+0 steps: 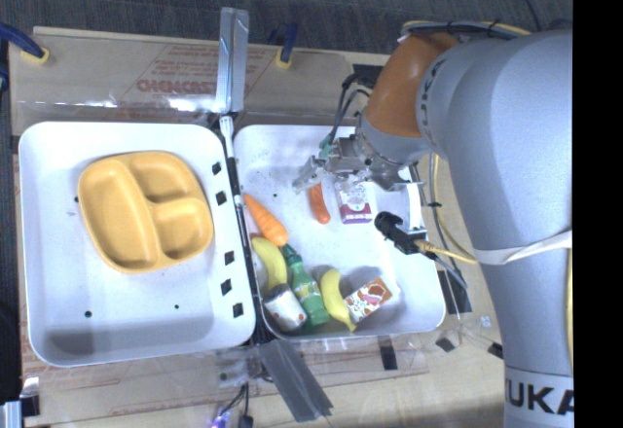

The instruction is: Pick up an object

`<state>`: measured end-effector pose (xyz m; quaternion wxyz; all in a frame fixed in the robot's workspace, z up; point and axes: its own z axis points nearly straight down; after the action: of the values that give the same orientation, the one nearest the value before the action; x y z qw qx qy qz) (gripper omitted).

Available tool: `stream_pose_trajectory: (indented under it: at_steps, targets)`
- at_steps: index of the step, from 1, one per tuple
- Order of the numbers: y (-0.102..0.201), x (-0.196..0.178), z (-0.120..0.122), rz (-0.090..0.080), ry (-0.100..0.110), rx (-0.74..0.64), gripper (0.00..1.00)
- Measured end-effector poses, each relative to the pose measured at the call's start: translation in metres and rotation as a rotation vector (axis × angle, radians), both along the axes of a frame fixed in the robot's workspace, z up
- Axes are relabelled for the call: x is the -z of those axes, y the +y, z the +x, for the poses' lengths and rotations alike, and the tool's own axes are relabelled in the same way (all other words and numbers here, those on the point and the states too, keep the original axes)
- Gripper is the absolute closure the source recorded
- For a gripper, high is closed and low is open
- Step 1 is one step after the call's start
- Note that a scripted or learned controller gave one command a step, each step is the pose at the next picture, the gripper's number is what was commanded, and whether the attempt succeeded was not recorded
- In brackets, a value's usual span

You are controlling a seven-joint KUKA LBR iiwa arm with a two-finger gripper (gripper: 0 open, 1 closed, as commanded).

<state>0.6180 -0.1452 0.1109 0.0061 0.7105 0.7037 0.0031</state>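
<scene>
My gripper [324, 169] hangs over the upper middle of the right bin [273, 149], at the end of the grey arm with the orange band. Just below it a small red-orange sausage [319, 205] lies on the bin floor, close to the gripper tip; whether they touch is unclear. A purple and white packet [356, 203] lies right of the sausage, partly under the wrist. An orange carrot [265, 219] lies to the lower left.
Along the right bin's front lie a banana [273, 261], a green bottle [308, 288], a second banana [337, 299], a small can [283, 308] and a red and white snack box [371, 298]. The left bin [58, 309] holds a yellow divided plate [146, 210].
</scene>
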Motion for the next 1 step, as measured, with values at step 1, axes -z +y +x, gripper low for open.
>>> stream_pose_trajectory:
  at_steps: [1]
  targets:
    - [0.0009, -0.0101, 0.0004, 0.001, 0.0, -0.003, 1.0]
